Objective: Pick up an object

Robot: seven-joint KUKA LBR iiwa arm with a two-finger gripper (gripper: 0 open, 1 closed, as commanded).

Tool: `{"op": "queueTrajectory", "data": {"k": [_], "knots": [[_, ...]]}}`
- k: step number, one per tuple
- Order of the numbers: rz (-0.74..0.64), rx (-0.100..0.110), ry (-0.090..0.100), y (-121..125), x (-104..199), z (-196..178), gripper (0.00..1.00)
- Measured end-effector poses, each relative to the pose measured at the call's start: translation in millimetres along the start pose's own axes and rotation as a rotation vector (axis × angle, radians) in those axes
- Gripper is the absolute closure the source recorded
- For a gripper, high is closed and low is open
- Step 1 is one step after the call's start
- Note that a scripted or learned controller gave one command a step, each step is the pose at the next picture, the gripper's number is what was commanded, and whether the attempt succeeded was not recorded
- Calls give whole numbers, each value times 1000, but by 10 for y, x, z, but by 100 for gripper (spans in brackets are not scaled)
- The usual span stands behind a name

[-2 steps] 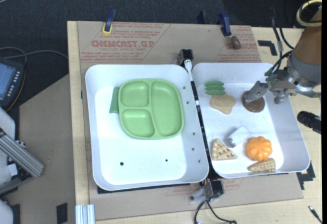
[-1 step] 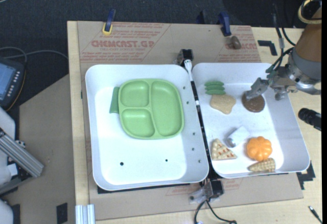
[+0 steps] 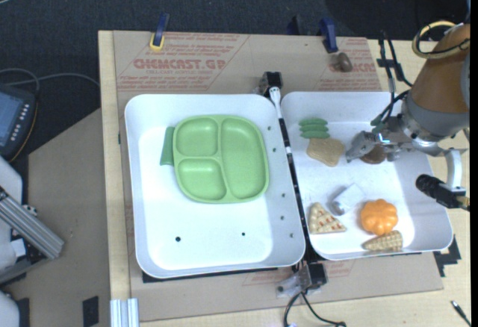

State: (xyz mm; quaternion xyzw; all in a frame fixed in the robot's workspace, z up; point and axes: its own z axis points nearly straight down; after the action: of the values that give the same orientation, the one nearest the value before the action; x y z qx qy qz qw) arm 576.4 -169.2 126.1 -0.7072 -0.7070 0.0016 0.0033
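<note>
My gripper (image 3: 363, 148) hangs low over the upper part of the right bin (image 3: 426, 236), reaching in from the right. Just left of it lies a tan bread-like piece (image 3: 326, 151). A small brown object (image 3: 374, 156) lies right at the gripper's tip; I cannot tell whether it is held. Green bean pods (image 3: 314, 127) lie further up-left. Lower in the bin are a waffle-patterned wedge (image 3: 326, 219), an orange pumpkin (image 3: 379, 216), a ridged tan cone (image 3: 384, 243) and a small pale grey piece (image 3: 345, 199).
The left bin (image 3: 149, 228) holds a green divided plate (image 3: 221, 157) with a darker green piece (image 3: 166, 146) under its left edge. The grey arm with its orange band (image 3: 442, 86) crosses the right bin's upper right corner. A black clip (image 3: 272, 83) sits between the bins.
</note>
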Motion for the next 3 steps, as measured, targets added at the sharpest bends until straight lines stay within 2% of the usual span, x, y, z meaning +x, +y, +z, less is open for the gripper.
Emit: {"op": "queueTrajectory", "data": {"k": [1, 2, 3], "knots": [[0, -1, 0, -6, 8, 442, 0], [0, -7, -2, 8, 0, 306, 100], [-1, -13, -5, 112, -44, -218, 100]]}}
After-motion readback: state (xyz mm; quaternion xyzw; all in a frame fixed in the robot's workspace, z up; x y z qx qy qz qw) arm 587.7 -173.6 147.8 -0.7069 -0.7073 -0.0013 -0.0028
